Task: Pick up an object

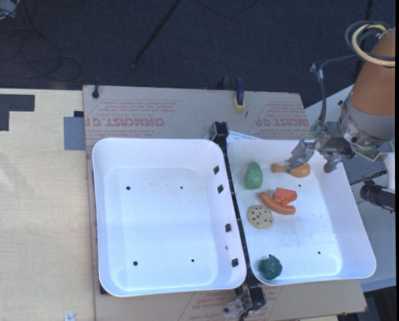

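Dark carpet strewn with cables lies behind a pale wooden bench, where cardboard sheets sit under two shallow white bins, probably to shim or protect them. All the objects lie in the right bin (360,246): a green pepper-like piece (254,176), a red and orange pair of toy vegetables (280,200), a speckled cookie (260,217), a dark green lump (271,267) near the front wall, and an orange drumstick-shaped toy (292,170) towards the far side. The left bin (119,159) serves, I judge, as the drop side.

The gripper (318,155) hangs at the far right of the right bin, its fingers spread apart with nothing between them; one fingertip sits just beside the orange drumstick-shaped toy (whether touching, I cannot tell). That toy looks the likeliest target, and the slanted reach from the right suits it, though its rounded end could slip from a pinch.
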You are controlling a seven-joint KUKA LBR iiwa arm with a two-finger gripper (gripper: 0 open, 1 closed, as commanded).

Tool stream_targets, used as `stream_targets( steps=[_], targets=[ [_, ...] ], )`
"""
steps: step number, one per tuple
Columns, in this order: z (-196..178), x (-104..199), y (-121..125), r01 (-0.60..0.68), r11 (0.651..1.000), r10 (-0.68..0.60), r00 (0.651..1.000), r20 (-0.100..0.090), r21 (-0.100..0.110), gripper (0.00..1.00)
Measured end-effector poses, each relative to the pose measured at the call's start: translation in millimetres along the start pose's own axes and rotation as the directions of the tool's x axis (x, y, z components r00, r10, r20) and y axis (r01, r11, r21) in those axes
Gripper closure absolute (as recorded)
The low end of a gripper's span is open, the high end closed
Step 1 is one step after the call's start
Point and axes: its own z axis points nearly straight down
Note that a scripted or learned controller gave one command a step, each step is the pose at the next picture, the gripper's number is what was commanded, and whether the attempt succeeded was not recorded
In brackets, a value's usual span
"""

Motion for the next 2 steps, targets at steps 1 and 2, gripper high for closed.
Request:
stream_targets(
  steps=[1,2],
  targets=[
    [-9.5,-0.5,-0.1,0.001,1.0,-0.001,1.0,0.0,0.002,1.0],
    [-42.8,91.1,-48.3,0.009,1.0,-0.009,1.0,-0.003,-0.001,1.0]
  ],
)
